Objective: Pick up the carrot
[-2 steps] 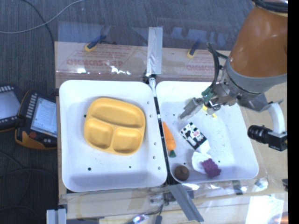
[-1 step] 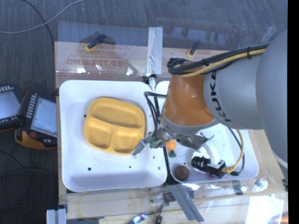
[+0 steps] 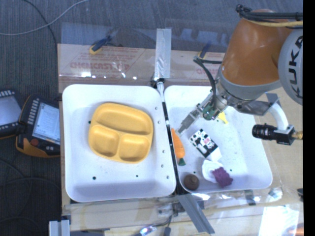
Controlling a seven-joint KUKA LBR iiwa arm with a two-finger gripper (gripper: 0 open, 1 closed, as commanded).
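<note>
One carrot [image 3: 177, 143] along right bin's [image 3: 256, 146] left wall, green end nearest, gripper [image 3: 193, 118] open, empty.

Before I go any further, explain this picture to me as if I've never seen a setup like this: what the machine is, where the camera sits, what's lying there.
This is one photo from a camera fixed above a bench, looking down at a slant. The big grey and orange shape at the right is a robot arm. At its end is a gripper, a two-finger claw, hanging over the right bin; nothing shows between its fingers. Two shallow white bins sit side by side. The left bin holds a yellow divided plate. In the right bin, the carrot lies along the left wall, just below the claw. Nearby are a black and white spotted block, a purple toy on a small white piece, and a brown round thing. The job is to pick up the carrot; it still lies in the bin.
</note>
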